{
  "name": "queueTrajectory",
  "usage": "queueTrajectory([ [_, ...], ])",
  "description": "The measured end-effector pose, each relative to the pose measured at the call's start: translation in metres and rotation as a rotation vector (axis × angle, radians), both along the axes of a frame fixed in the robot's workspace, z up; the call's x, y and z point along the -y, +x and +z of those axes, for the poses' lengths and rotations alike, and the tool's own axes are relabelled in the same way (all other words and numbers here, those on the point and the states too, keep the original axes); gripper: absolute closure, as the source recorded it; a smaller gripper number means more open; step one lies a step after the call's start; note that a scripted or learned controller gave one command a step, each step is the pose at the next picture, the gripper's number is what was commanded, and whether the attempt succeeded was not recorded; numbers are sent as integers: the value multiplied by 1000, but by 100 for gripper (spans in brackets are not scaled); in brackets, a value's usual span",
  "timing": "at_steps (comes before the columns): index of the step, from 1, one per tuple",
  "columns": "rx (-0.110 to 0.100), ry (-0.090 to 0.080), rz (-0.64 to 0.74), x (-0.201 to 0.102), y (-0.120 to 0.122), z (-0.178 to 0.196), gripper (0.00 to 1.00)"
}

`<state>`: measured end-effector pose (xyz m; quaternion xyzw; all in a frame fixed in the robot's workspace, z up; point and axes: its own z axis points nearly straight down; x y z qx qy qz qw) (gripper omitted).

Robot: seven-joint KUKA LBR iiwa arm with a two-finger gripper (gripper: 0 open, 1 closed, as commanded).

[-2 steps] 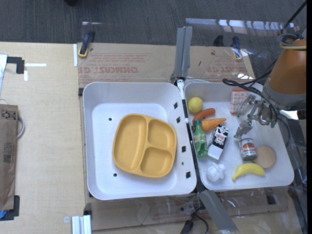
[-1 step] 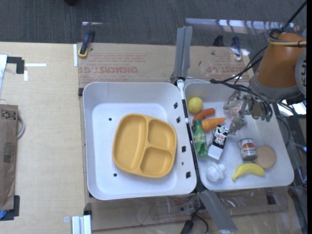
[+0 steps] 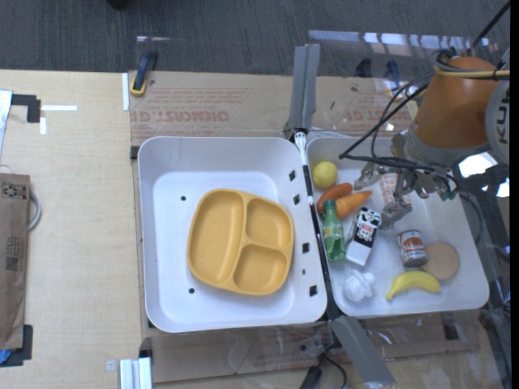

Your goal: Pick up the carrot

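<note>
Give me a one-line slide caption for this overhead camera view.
Gripper hovers beside the carrot in the right bin; yellow tray in the left bin.

A robotics lab, probably: a grey arm (image 3: 454, 104) with loose cables over two white bins (image 3: 154, 241) on a cardboard-lined bench (image 3: 73, 217), grey carpet (image 3: 243, 14) behind, toy food as props.

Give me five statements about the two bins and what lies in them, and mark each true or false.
1. The yellow divided plate lies in the left bin. True.
2. The carrot lies on the plate. False: it lies in the right bin, near the lemon.
3. The banana lies near the right bin's front edge. True.
4. The green bottle stands in the left bin. False: right bin.
5. The gripper is over the right bin. True.
</note>
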<state>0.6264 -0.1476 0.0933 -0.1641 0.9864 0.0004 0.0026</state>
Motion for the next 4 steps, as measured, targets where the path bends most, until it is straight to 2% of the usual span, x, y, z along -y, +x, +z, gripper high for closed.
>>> queueTrajectory([
  [1, -1, -1, 229, 19, -45, 3, 0],
  [2, 3, -2, 373, 55, -19, 85, 0],
  [3, 12, -8, 477, 71, -18, 8, 0],
  [4, -1, -1, 763, -29, -78, 74, 0],
])
